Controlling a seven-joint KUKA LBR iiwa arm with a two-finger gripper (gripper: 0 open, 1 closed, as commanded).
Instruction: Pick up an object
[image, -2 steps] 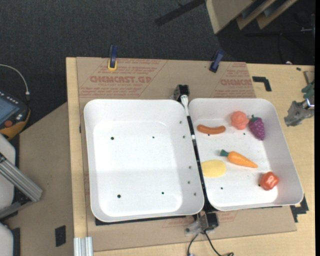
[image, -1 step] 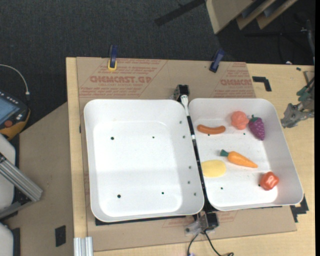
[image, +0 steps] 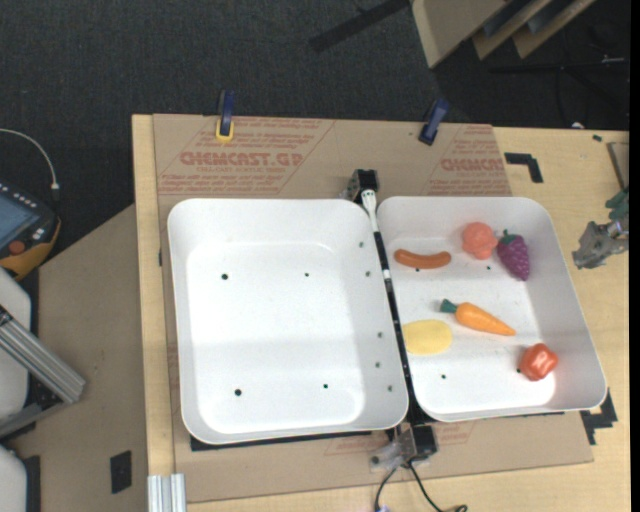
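Note:
The right bin (image: 560, 395) holds several toy foods. A brown sausage (image: 422, 259) lies near its left wall. At the back sit a pink round fruit (image: 479, 239) and a purple bunch of grapes (image: 514, 254), touching each other. An orange carrot (image: 477, 317) lies in the middle, with a yellow lemon-like piece (image: 427, 337) to its left. In the front right corner there is a red pepper (image: 537, 362). My gripper (image: 600, 240) shows at the right edge of the view, outside the right bin's right rim and beside the grapes, holding nothing that I can see.
The left bin (image: 200, 400) adjoins the right one along a black hinge strip (image: 388, 290). Both rest on a cardboard sheet (image: 300, 150) held by a yellow-blue clamp (image: 225, 117) and a blue clamp (image: 434, 121). A metal rail (image: 40, 360) lies at the left.

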